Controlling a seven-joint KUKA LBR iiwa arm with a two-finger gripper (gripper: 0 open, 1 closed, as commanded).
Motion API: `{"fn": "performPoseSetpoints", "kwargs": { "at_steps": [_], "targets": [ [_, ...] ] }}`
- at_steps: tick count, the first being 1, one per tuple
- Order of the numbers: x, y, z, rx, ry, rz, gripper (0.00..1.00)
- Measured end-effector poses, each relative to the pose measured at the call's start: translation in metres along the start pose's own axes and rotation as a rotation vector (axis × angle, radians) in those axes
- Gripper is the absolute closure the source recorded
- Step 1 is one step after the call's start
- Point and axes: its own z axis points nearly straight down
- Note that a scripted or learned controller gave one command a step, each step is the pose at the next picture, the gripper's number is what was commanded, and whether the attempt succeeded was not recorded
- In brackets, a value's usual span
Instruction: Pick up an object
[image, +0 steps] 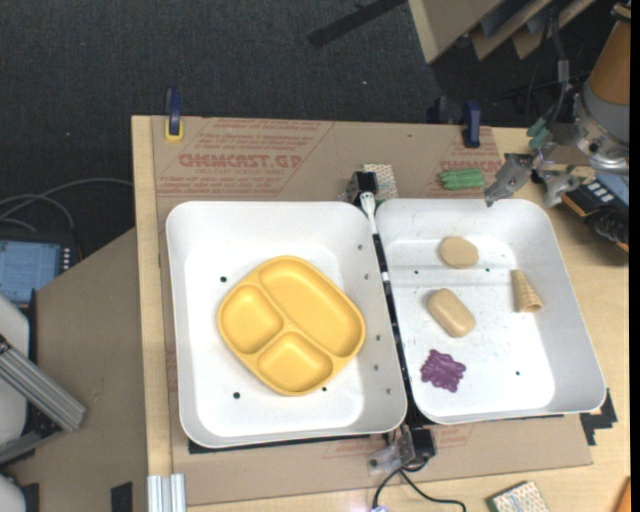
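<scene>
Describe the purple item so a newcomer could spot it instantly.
Look at the right bin, the one without the yellow tray. Near its front edge, left of centre, lies the purple item: a flat, lumpy cluster like a small bunch of grapes. Its neighbours are two tan rounded pieces and a cone, so colour alone settles it.

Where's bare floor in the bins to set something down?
Right bin: free along the front, right of the purple piece and below the cone. Its back middle is crowded by two tan pieces. Left bin: only margins around the yellow tray.
</scene>
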Motion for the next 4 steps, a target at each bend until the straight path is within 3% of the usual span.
{"fn": "performPoseSetpoints", "kwargs": {
  "at_steps": [1, 2, 3, 4],
  "targets": [
    [-0.040, -0.028, 0.129, 0.013, 0.002, 0.005, 0.00],
    [-0.076, -0.044, 0.202, 0.003, 0.015, -0.001, 0.00],
    [-0.077, -0.044, 0.189, 0.000, 0.004, -0.003, 1.00],
    [-0.008, -0.038, 0.201, 0.004, 0.005, -0.007, 1.00]
  ]
}}
